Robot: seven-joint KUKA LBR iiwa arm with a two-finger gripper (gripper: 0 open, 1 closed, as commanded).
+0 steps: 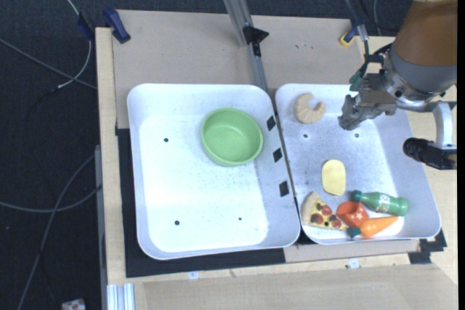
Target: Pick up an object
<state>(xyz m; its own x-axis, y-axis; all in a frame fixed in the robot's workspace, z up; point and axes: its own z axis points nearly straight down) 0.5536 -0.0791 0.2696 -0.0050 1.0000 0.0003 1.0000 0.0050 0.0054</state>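
Dark carpet surrounds the bench (182, 47), on which two white bins are set side by side. A green bowl (232, 136) is seen in the left bin (167, 229). The hand (354, 116) is poised over the right bin (429, 214), beside a croissant (309, 108); whether it is spread cannot be told. A yellow piece (333, 176), pizza slice (322, 213), green bottle (381, 202) and carrot (378, 226) are gathered near the front.

I see a bowl (232, 136) in the left bin (156, 229); in the right bin (392, 149), a croissant (309, 108) upper left, perhaps toy food (354, 213) clustered at the lower edge.
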